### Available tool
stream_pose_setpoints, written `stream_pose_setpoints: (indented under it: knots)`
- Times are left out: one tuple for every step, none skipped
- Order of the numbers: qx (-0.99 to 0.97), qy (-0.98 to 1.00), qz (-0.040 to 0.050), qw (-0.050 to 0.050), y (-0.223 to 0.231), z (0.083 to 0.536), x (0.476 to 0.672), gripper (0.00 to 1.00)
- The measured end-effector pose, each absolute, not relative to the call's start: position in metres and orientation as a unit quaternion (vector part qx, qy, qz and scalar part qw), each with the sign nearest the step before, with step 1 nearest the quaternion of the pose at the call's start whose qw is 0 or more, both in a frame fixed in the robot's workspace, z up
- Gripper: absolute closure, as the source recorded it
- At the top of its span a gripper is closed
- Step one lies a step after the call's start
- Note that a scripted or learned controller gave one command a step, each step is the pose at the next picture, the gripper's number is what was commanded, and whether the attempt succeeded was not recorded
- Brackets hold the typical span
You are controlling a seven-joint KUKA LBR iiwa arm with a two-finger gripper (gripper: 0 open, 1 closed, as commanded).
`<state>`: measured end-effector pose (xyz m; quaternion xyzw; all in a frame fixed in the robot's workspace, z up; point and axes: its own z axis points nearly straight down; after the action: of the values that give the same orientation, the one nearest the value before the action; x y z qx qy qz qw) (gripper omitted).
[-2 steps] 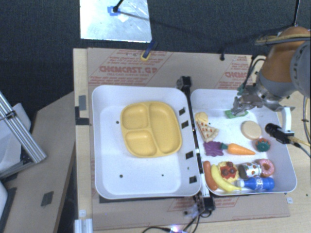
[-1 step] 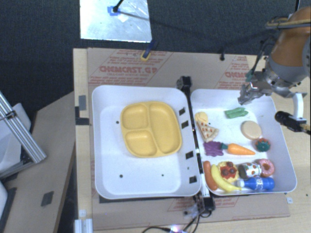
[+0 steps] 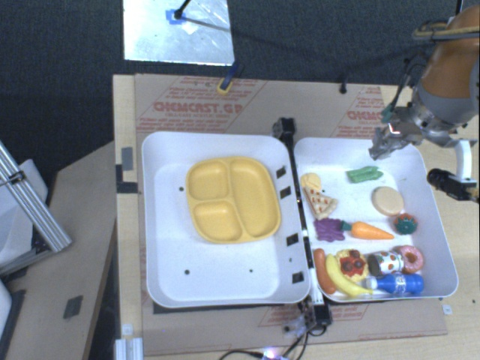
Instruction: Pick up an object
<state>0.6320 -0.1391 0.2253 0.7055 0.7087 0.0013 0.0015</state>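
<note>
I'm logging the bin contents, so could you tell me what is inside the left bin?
The left bin holds one yellow three-compartment tray; the compartments look bare. Bin floor around it shows small dark dots. The floor beneath the tray is covered.

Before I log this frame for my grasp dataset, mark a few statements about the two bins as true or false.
1. The yellow divided plate lies in the left bin. True.
2. The carrot lies on the yellow plate. False: it lies in the right bin, beside the purple toy.
3. The gripper is at the right bin's far edge, near the green toy. True.
4. The blue bottle stands upright in the left bin. False: it lies on its side along the right bin's near edge.
5. The banana lies near the blue bottle. True.
</note>
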Motion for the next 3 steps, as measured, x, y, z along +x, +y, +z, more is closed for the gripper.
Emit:
stream_pose_setpoints:
  knots:
    - [0.704,0.71,0.0012,0.0,-0.079,0.222,0.636,1.0]
    - [0.704,0.71,0.002,0.001,-0.052,0.235,0.655,1.0]
    - [0.707,0.707,0.0001,0.001,-0.06,0.233,0.644,1.0]
